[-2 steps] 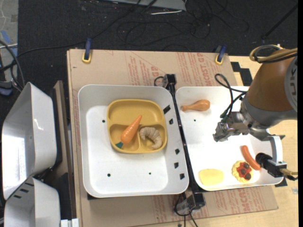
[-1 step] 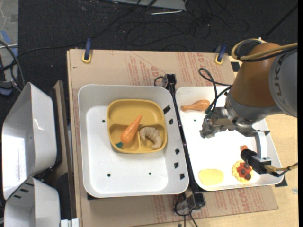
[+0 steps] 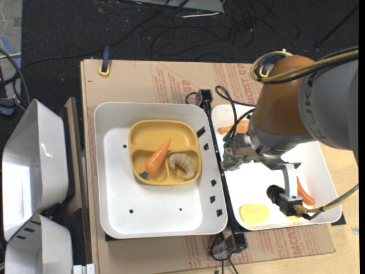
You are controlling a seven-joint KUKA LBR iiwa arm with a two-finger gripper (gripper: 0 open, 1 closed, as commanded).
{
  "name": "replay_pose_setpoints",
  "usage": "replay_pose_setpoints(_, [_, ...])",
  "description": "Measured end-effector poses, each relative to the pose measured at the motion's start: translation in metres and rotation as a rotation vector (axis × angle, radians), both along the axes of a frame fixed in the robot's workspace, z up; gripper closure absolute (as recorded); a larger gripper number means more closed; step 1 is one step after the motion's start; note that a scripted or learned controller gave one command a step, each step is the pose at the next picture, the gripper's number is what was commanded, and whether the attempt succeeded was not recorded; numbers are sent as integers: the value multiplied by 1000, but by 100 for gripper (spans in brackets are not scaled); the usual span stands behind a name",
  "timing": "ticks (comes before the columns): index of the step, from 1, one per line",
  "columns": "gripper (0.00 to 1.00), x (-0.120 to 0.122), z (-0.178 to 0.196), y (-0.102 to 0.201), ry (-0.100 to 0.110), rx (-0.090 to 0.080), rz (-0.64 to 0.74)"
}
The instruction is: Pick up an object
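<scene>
Arm (image 3: 296, 104): we see it reach in from the right, low over the right bin (image 3: 325, 170)
Gripper (image 3: 231, 153): down at that bin's left wall; we cannot tell how it stands, the wrist covers it
Left bin (image 3: 114, 210): holds a yellow divided plate (image 3: 140, 133)
Carrot (image 3: 158, 156): lying aslant on the plate
Shrimp (image 3: 183, 164): just right of the carrot
Right bin items: a pale yellow disc (image 3: 254, 213) at the front, a small orange piece (image 3: 306, 196) at the right, perhaps a second carrot
</scene>
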State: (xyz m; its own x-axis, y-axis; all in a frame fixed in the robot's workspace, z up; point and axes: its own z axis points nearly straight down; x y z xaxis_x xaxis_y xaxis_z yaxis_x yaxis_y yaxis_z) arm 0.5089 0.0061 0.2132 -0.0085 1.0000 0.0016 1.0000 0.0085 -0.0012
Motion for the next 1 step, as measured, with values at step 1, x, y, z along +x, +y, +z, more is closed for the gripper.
replay_pose_setpoints(1, [100, 8, 13, 49, -2, 0, 0])
